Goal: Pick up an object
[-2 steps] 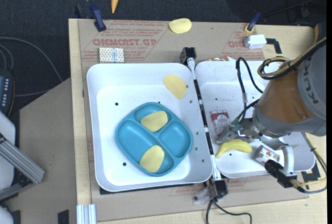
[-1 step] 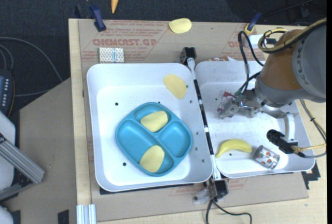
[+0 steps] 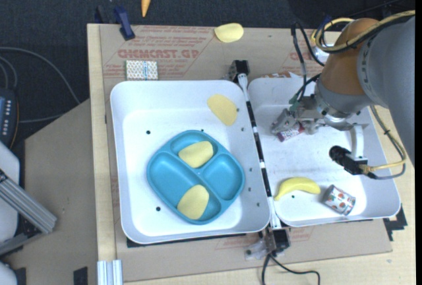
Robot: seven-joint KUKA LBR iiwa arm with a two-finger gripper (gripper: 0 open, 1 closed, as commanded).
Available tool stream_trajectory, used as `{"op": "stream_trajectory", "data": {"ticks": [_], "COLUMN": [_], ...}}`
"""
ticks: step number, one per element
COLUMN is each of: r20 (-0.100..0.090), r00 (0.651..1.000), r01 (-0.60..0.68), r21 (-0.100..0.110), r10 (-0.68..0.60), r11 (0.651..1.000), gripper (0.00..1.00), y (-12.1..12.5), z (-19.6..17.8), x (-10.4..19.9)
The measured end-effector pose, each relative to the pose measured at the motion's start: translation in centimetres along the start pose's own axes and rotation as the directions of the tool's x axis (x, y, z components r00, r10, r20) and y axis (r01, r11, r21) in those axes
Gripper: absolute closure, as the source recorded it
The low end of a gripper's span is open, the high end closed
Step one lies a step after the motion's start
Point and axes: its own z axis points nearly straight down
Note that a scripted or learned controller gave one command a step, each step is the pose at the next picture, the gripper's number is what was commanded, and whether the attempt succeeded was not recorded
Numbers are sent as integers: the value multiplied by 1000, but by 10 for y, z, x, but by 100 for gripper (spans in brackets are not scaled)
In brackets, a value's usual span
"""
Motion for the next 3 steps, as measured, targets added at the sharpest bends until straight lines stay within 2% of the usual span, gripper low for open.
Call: {"op": "stream_trajectory", "data": {"ticks": [1, 2, 3], "r20": [1, 1, -8], "r00": [1000, 1000, 1000], "r01": [1, 1, -11], "r21": [-2, -1, 60], "r10": [-1, -1, 12], "r11": [1000, 1000, 998], "gripper": [100, 0, 0], "y": [0, 0, 50], "z": [-10, -10, 5], "x": [0, 0, -12]}}
